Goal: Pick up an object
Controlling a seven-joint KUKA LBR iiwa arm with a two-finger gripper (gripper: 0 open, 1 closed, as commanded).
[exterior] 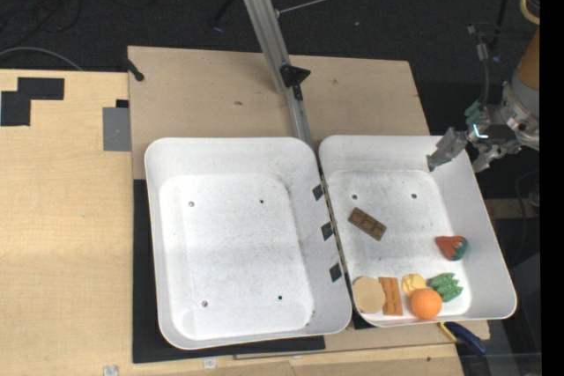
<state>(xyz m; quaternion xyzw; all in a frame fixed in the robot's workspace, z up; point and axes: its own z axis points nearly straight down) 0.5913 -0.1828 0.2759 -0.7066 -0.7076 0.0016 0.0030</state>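
1. Two white bins are borne side by side on a tan bench (pixel 70 189).
2. Toy foods are clustered at the right bin's (pixel 401 163) six o'clock corner.
3. A brown bar (pixel 367 224) lies mid-bin, its long axis running ten to four o'clock.
4. The gripper (pixel 458 147) hangs at two o'clock from the bar, fingers spread, nothing clamped.

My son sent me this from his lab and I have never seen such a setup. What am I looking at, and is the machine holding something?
This is one picture from a camera fixed above a bench, looking down at a slant. Two shallow white trays sit side by side. The left tray lies beside the right tray, which holds small toy foods: a brown chocolate piece, a red strawberry, and near the front edge a cracker, a wafer, an orange and something green. The robot arm comes in from the right; its hand hangs over the right tray's far corner. Nothing shows between its fingers.
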